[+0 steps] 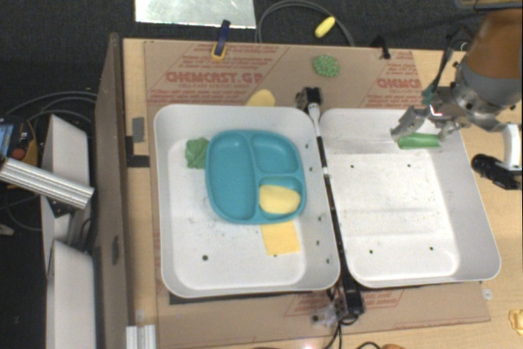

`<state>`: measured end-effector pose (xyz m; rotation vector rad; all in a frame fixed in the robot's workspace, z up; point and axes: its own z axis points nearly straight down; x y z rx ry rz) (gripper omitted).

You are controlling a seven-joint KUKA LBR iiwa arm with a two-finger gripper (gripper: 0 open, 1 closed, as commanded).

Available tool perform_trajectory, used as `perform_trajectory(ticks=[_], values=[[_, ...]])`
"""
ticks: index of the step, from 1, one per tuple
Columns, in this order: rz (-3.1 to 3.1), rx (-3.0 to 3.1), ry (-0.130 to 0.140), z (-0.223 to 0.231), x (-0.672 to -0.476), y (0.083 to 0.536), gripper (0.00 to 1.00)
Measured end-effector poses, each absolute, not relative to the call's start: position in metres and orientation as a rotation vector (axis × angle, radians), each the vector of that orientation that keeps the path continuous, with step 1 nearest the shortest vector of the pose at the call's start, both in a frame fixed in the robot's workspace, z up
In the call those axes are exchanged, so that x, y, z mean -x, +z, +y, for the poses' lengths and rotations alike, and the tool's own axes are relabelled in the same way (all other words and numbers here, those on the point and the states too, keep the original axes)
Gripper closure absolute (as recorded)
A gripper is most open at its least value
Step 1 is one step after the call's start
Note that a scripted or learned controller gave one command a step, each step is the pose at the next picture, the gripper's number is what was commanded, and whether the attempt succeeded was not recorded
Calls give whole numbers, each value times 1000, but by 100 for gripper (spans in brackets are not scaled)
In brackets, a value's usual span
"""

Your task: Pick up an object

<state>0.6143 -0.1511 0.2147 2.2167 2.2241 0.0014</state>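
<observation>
Nearest me, the yellow slab (281, 239) is lying in the left bin (176, 257). My end effector (417, 127) is hovering over a green object (419, 140) at the right bin's (458, 257) far edge; I cannot tell its grip. Next I'm needing a clean lift.

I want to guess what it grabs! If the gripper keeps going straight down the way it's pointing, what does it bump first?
Probably the small green oblong object lying just under the gripper, at the far edge of the right white bin. Depth is hard to judge.
</observation>
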Motion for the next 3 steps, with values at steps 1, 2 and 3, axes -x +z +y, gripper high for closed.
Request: perform_trajectory(ticks=[1, 2, 3], values=[[2226, -2221, -3, -166, -635, 91, 0], [2222, -2214, 5, -166, -637, 109, 100], [2234, -2203, 14, -61, -626, 190, 100]])
